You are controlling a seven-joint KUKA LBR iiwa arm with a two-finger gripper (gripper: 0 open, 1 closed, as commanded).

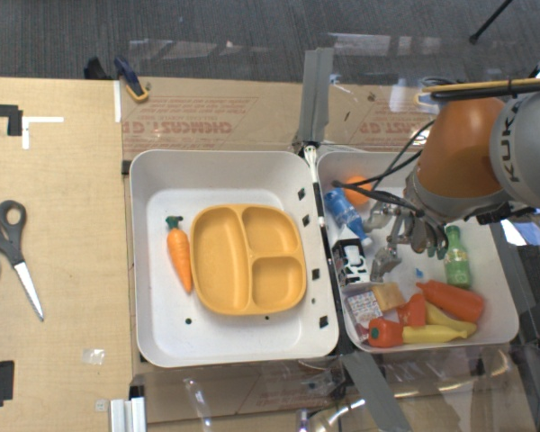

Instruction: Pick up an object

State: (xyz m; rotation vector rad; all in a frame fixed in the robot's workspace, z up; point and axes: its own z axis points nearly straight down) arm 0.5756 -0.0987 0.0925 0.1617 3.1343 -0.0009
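Observation:
My gripper [401, 248] hangs over the middle of the right bin [497, 282], open, with nothing between its fingers. Around it in that bin lie a blue bottle [344, 211], a green bottle [455, 257], a black-and-white packet [351, 261] and a small cracker [389, 296]. Toward the front are an orange-red carrot-like toy [452, 300], a yellow banana [435, 333], a red pepper [387, 332] and a small printed box [361, 308]. An orange item [356, 191] is partly hidden under the arm's cables. The left bin [153, 241] holds a yellow divided plate [248, 259] and a toy carrot [179, 255].
The arm's orange band [461, 156] and grey wrist cover the back right of the right bin. Scissors [16, 255] lie on the wooden bench to the left. The rim between the bins [322, 250] runs just left of the blue bottle.

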